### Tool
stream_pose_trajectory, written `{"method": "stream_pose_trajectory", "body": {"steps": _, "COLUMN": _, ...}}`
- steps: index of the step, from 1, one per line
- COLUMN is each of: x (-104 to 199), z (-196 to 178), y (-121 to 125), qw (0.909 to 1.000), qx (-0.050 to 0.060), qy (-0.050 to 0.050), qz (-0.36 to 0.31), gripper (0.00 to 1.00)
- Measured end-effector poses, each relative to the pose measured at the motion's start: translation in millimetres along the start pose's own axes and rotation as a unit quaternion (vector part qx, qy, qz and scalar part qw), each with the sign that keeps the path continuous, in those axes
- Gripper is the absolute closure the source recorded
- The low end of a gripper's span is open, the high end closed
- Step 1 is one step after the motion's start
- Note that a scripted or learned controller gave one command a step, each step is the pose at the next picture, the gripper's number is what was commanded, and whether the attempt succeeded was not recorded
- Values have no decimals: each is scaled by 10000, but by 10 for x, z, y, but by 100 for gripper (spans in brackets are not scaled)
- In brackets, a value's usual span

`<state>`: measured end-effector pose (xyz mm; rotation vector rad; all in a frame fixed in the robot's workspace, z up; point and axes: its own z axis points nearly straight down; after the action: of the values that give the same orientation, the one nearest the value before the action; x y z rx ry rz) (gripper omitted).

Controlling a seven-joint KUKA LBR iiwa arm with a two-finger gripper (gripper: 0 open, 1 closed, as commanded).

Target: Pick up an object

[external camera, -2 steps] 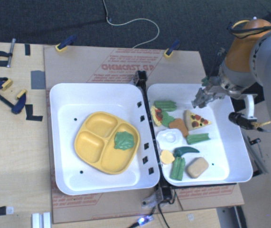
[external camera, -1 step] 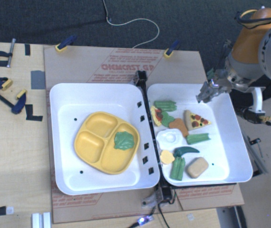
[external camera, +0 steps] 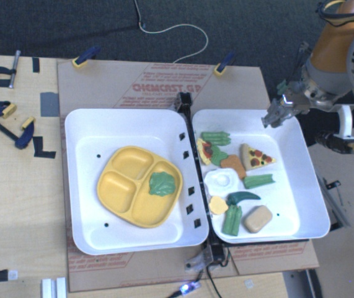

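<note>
You are looking down on a wooden bench (external camera: 15, 185) that carries a brown cardboard sheet (external camera: 158, 85), and on that sheet 2 shallow white plastic bins side by side. The left bin (external camera: 84, 166) holds a yellow compartmented plastic plate (external camera: 124, 188) with a small green leafy toy piece (external camera: 162, 184) lying in its right-hand compartment. The right bin (external camera: 300, 172) holds the cluster you can pick from — toy foods packed near its left and middle.

The grey arm with its orange band (external camera: 335, 39) reaches in from the right, and the gripper (external camera: 276, 118) hangs over the far right rim of the right bin, apart from every object. Whether its fingers are spread or closed I cannot tell from this angle; nothing is visible between them.

Among the toys, from larger to smaller: a pizza slice with red dots (external camera: 255, 156), a tan bread-like block (external camera: 258, 218), a white fried egg (external camera: 221, 180), a green bean pod at the top (external camera: 216, 138), a dark green curved pepper (external camera: 243, 197), and a small yellow disc (external camera: 217, 205).

Risks, as I judge them: the pieces touch or overlap near the bin's left wall, so a descent there could pinch 2 at once or skid off a flat one. The egg and pizza slice lie low and flat, so the fingers may close above them. The tan block stands more apart — likely the safer target. A descent at the present spot would strike the rim.
</note>
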<state>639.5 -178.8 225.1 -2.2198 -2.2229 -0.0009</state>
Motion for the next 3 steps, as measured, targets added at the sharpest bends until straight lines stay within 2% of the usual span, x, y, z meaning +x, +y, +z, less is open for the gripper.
{"method": "stream_pose_trajectory", "body": {"steps": 1, "x": 234, "z": -83, "y": -435, "qw": 10000, "qx": 17, "qy": -2, "qz": 4, "gripper": 100}}
{"method": "stream_pose_trajectory", "body": {"steps": 3, "x": 824, "z": 122, "y": -1237, "qw": 10000, "qx": 25, "qy": 0, "qz": 1, "gripper": 100}}
